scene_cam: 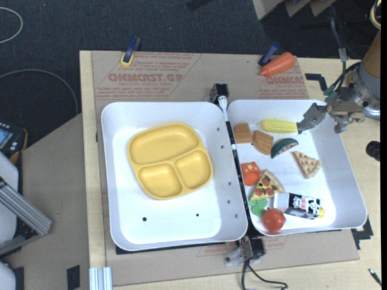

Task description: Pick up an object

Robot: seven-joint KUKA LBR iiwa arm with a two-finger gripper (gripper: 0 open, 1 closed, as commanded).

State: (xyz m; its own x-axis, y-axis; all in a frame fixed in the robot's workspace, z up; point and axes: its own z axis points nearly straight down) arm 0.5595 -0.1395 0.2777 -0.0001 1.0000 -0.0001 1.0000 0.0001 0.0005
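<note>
Your gripper (311, 118) hangs over the right white bin's (349, 180) far side, fingers spread and holding nothing, while the yellow plastic corn cob (279, 125) lies just to its left, long axis running left-right.

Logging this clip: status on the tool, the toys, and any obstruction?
Tool over right bin's far edge, holding nothing visible. Corn cob closest, untouched. Watermelon slice and pizza slice crowd nearby.

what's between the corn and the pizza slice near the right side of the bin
In the camera view, the watermelon slice lies between the corn and the pizza slice.
</note>
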